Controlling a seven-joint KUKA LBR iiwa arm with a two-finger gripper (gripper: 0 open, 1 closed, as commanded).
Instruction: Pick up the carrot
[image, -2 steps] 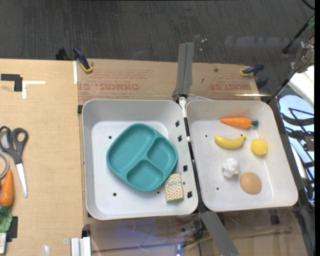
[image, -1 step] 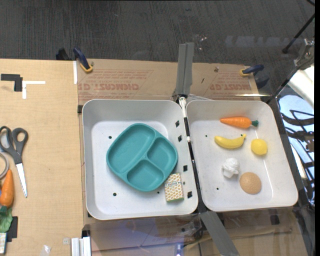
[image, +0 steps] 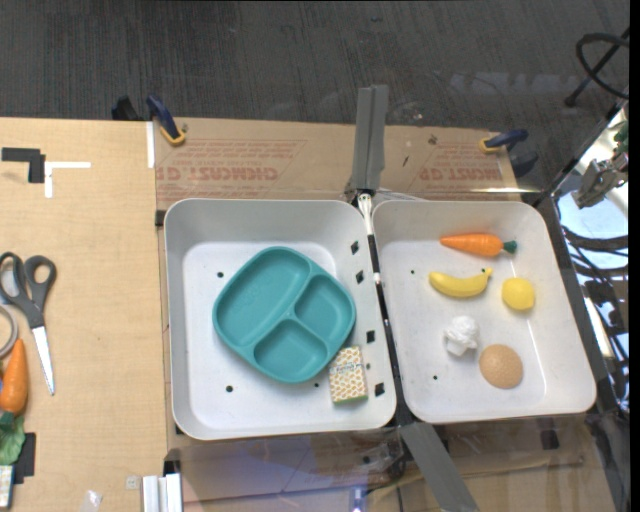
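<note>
Lying near the right bin's (image: 560, 300) far wall, the carrot (image: 473, 243) rests above a banana (image: 460, 284).
Tool state: cannot tell.

Red lettering runs across the cardboard sheet (image: 300, 165) behind the two bins, and it sits upside down from this camera. On the left stretch behind the left bin (image: 180, 330) the print is too faint to make out with confidence. The right stretch shows more red lettering, equally hard to read. The small patterned packet (image: 348, 378) in the left bin carries print too tiny to read.
</note>
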